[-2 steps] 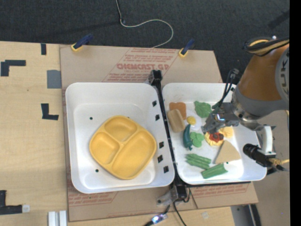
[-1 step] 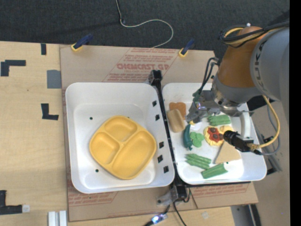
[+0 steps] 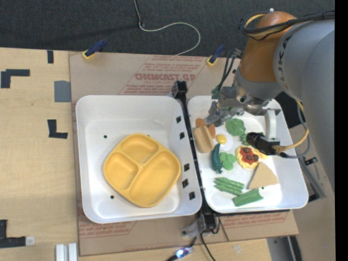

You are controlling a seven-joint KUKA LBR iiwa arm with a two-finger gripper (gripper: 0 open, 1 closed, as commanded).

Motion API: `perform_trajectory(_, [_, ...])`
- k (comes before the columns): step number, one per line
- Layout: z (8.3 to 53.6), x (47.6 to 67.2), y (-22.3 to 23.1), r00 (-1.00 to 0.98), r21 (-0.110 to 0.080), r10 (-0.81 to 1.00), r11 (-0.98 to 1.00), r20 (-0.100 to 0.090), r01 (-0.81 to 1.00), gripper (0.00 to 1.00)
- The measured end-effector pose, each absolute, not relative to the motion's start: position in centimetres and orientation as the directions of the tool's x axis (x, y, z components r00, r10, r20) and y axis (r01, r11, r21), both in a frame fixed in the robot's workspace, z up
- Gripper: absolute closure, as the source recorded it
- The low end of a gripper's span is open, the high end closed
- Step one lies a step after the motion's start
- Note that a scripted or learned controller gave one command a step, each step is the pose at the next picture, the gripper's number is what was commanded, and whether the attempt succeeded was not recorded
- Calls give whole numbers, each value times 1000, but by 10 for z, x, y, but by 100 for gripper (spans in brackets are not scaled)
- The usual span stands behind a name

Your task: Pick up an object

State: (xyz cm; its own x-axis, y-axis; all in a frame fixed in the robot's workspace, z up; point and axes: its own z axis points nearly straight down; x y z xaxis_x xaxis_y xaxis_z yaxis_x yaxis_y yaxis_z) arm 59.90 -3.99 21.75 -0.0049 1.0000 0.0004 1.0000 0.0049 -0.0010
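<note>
The arm (image 3: 310, 48) is showing a broad, smooth grey shell, rounded like a barrel. An orange band (image 3: 261, 42) is wrapping the section above the wrist, glossy and catching light. Black cables (image 3: 272, 25) are looping over the band's top. Below it, the hand (image 3: 220, 113) is showing grey metal parts and thin dark wires.

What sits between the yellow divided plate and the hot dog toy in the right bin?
In the camera view, bare white floor of the left bin, then the two bins' adjoining rims with black clips, separate the yellow plate from the hot dog.
</note>
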Motion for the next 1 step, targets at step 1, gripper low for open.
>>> perform_trajectory(1, [216,598,-33,-1,-4,1000,1,-1,1000,100])
